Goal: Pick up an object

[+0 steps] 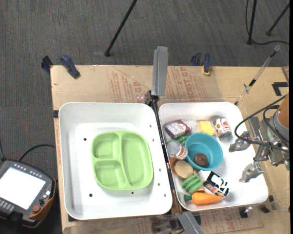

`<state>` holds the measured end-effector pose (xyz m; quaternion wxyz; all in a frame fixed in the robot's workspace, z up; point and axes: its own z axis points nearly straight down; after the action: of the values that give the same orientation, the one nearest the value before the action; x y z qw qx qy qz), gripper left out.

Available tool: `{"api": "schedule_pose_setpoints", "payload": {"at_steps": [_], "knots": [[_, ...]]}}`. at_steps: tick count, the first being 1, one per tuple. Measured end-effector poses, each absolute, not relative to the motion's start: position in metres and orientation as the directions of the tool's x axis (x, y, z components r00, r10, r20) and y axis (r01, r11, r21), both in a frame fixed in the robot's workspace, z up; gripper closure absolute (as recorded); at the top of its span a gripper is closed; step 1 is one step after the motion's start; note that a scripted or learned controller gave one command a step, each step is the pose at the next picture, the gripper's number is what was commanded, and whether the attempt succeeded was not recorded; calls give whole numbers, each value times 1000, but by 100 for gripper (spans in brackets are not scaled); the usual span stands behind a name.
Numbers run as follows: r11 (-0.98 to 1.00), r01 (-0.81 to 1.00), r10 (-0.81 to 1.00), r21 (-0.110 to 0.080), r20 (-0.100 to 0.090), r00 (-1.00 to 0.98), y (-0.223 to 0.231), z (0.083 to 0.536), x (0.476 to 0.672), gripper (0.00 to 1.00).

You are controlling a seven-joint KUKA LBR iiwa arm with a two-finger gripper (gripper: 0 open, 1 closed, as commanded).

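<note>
From where I stand, the right bin (234, 108) is the busy one, so I take the blue bowl (203, 150) near its middle as my mark. A small brown round thing (201, 159) sits inside the bowl. Just beyond the bowl, toward the far wall, lie a purple packet (177, 128), a yellow block (207, 127) and a red-and-white can (222, 127) on its side. Touching the bowl's left rim is a small can (176, 150) with a grey lid, and nearer to me than that a tan round piece (183, 169). On the near side of the bowl sit a green vegetable toy (191, 183), a black-and-white box (216, 184) and, nearest of all, an orange carrot (206, 198). Well to the left of the bowl, across the divider, the left bin (68, 130) holds a green divided plate (122, 160), its three compartments bare. Both bins rest on the cardboard-covered worktop (185, 79). To the right of the bowl, over the right bin's edge, hangs the tool (244, 161), released, its two fingers spread apart with nothing between them, while the arm (283, 116) leans in from the right.
</note>
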<state>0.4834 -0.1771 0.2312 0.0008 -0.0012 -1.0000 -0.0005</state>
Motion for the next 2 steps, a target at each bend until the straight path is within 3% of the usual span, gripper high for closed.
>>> {"api": "schedule_pose_setpoints", "payload": {"at_steps": [1,2], "knots": [[990,-142,-142,0,-8,-990,-121,91,496,0],[996,-93,-93,2,-1,-996,-80,87,554,0]]}}
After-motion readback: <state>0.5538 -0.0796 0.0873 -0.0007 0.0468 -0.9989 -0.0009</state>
